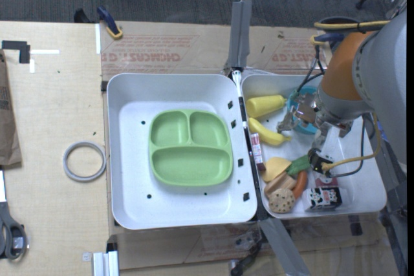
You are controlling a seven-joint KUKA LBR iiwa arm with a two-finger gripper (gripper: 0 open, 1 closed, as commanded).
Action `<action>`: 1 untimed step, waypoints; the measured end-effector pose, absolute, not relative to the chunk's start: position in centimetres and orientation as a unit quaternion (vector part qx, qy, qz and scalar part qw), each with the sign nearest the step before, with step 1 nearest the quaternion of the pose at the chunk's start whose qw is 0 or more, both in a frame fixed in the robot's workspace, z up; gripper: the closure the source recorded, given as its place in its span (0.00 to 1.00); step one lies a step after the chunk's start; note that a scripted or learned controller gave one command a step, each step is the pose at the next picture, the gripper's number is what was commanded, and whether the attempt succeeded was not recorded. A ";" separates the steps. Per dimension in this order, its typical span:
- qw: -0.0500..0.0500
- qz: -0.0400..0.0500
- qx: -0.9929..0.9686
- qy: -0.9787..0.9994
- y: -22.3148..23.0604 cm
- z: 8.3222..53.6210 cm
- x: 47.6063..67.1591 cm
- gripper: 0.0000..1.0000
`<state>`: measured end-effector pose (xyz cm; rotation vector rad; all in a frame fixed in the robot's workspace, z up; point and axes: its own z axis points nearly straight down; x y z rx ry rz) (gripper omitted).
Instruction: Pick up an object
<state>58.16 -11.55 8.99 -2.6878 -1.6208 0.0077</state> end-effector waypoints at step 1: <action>0.001 0.001 -0.895 -0.446 -10.1 9.1 58.6 0.00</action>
